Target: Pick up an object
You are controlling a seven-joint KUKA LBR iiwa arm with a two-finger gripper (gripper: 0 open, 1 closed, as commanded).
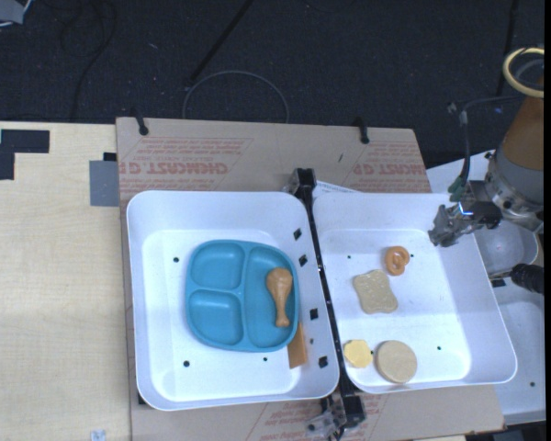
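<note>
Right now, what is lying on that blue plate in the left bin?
A tan toy drumstick lies on the blue plate, in its right-hand compartment; the other compartments show bare blue. Whatever sits beneath the plate is covered by it.

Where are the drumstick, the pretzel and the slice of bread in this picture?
drumstick (280,294): camera view, middle of its shaft, on the blue plate.
pretzel (397,261): camera view, its ring.
slice of bread (375,292): camera view, its centre.
</note>
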